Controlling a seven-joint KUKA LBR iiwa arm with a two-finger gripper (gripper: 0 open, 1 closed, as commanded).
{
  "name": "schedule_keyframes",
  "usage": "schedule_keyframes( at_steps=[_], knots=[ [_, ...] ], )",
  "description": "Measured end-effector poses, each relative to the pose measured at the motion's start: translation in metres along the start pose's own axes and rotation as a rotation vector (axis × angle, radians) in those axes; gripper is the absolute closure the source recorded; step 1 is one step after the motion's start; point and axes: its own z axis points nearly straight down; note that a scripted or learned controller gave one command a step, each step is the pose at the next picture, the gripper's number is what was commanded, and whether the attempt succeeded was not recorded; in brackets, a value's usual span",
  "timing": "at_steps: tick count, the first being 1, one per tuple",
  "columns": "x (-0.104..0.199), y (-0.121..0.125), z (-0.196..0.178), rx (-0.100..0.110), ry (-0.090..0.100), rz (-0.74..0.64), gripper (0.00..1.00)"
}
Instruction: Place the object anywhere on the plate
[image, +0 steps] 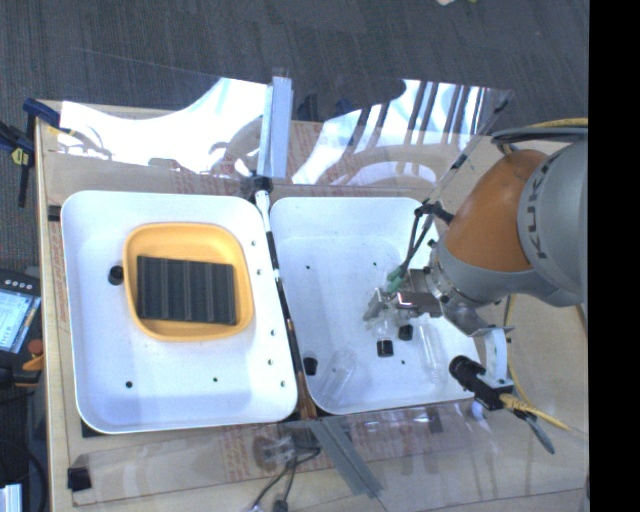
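The yellow plate (187, 243) with a dark ridged centre lies in the left bin (90, 380). My gripper (388, 306) hangs low over the middle of the right bin (330, 240), far from the plate. Just below it, a small black block (385, 348) rests on the bin floor, and a second small black piece (405, 331) sits close by at the gripper's lower edge. Whether anything is between the gripper's tips is hidden by the wrist and its fittings. A faint clear object (340, 370) lies near the right bin's front left corner.
A small black knob (116, 274) sits on the left bin's floor beside the plate. The raised divider (277, 290) separates the two bins. A black spot (309, 367) is at the right bin's left wall. Clear panels (250, 120) stand behind the bins.
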Motion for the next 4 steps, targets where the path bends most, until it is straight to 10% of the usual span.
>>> schedule_keyframes(
  at_steps=[2, 3, 4],
  knots=[
    [0.056, 0.084, -0.079, -0.003, -0.001, -0.410, 1.00],
    [0.069, 0.112, -0.021, 0.001, 0.000, -0.714, 1.00],
    [0.112, 0.098, -0.049, -0.001, -0.002, -0.911, 1.00]
  ],
)
